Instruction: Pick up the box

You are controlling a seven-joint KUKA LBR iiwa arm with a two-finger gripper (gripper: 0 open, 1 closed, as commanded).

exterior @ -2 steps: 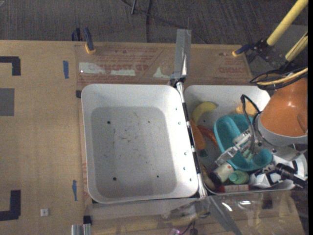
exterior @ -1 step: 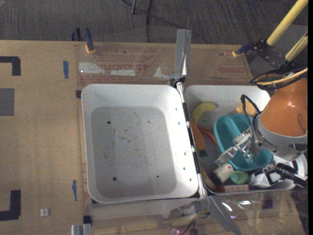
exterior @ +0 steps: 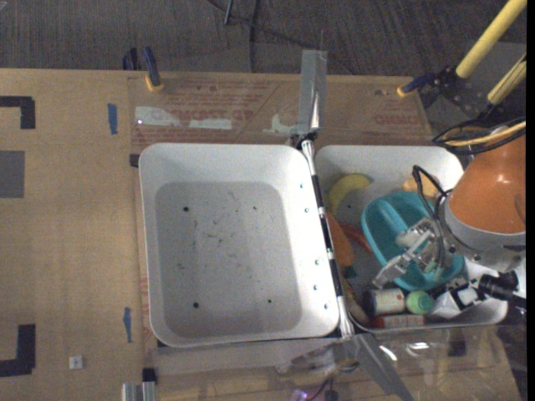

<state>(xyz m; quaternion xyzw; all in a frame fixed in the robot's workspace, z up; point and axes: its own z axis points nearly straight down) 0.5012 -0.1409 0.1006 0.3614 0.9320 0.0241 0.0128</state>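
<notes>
The arm reaches into the right bin (exterior: 334, 161) from the right side, and the tool (exterior: 415, 253) hangs low over the teal bowl (exterior: 389, 224), near the bin's middle. Whether the tool is apart or together cannot be told; its metal parts blur against the bowl. No item is seen clamped in it. The right bin also holds a yellow round object (exterior: 349, 192) toward its far left part and a small bottle (exterior: 389, 300) lying on its side along the near wall, just below the tool. No box can be picked out with confidence among this clutter, so its bearing from the tool and its long axis remain undetermined. The left bin (exterior: 226, 161) sits beside it on the bench (exterior: 67, 249). Judgement: the grasp is not yet made.
</notes>
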